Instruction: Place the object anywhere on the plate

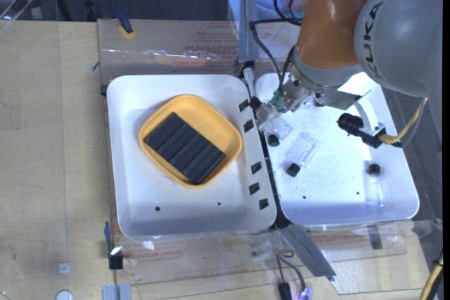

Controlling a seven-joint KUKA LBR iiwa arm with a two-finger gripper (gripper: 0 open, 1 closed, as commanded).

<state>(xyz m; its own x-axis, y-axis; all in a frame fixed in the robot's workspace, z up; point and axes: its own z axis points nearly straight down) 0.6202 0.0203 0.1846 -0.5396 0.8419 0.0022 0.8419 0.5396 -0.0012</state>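
Hand [273,109] sits low over the near-left corner of the right bin [337,201], just beside the divider between the two bins. Open or closed: cannot tell, since the wrist and glare cover it. Nothing can be seen gripped.

The arm [397,17] comes in from the upper right, with its orange band [330,17] directly above and behind the hand.

The black ridged slab [186,146] is left of the hand, across the divider and well apart from it. It lies flat on the yellow plate [156,121], set diagonally, inside the rim. The plate sits in the middle of the left bin [133,211], also left of the hand and not touching it.

Just below the hand, in the right bin, there is a small black piece [273,140]. A clear plastic piece [302,149] lies below and right of the hand, with a black cap [292,168] at its lower end. Farther right of the hand, near the bin's right wall, are a black knob [373,168] and a clear bit [375,187] under it.

A row of black tabs [255,166] runs along the divider, from beside the hand downward. Both bins rest on a wooden tabletop [42,151].
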